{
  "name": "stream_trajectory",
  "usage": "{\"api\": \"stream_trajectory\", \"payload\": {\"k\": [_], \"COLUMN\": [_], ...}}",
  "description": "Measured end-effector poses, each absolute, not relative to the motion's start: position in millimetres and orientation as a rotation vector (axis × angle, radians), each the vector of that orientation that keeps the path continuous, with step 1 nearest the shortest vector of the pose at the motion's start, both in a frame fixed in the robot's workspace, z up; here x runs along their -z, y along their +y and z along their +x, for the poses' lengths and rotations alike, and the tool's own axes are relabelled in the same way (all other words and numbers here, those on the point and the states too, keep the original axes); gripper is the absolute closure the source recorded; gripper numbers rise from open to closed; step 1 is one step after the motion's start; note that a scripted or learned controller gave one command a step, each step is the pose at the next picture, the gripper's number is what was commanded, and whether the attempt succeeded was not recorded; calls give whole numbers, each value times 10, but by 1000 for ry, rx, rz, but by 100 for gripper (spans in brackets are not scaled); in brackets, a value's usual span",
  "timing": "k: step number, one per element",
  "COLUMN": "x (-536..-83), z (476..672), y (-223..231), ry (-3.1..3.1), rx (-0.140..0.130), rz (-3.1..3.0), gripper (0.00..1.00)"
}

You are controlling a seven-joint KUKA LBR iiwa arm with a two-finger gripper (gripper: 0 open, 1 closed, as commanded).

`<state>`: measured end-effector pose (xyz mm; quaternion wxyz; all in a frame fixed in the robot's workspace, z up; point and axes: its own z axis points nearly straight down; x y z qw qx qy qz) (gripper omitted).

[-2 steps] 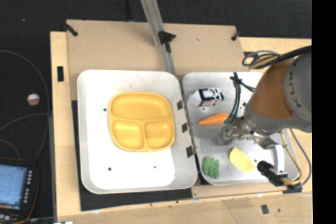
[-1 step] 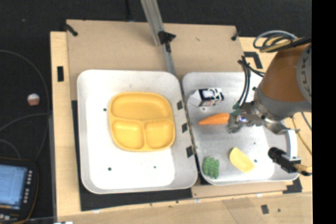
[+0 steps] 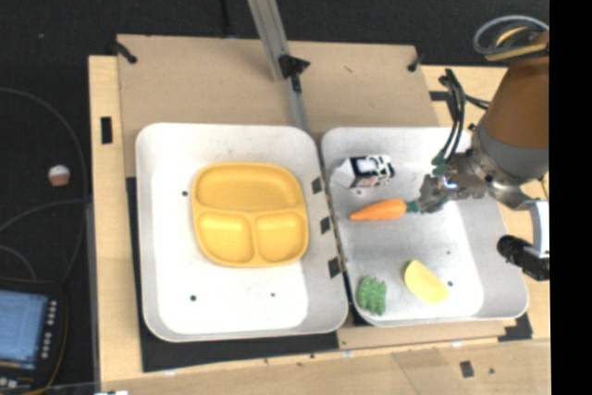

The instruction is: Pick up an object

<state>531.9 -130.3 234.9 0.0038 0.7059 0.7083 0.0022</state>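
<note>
An orange toy carrot (image 3: 377, 211) lies across the upper middle of the right bin (image 3: 474, 247), its green top pointing right. My gripper (image 3: 433, 196) hangs low right at that green end, touching or almost touching it. The arm's orange band (image 3: 518, 106) rises behind it on the right. Also in this bin are a small black-and-white toy (image 3: 370, 169) near the back left corner, a green bumpy piece (image 3: 372, 293) at the front left, and a yellow lump (image 3: 425, 281) at the front middle.
The left bin (image 3: 159, 227) holds a yellow divided plate (image 3: 250, 213). A slanted metal pole (image 3: 264, 5) comes down from the top to the gap between the bins. Black clamps line the divider (image 3: 328, 227).
</note>
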Motion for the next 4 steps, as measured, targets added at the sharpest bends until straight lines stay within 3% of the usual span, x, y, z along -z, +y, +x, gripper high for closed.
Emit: {"api": "stream_trajectory", "payload": {"k": [1,2,4], "x": [-2741,-2664,-2572], "z": [5335,5194,5149], "y": [-1313,-763,175], "ry": [2222,2228,2229], "rx": [-5,-2,-5], "rz": [2213,2214,2212], "gripper": [100,100,100]}}
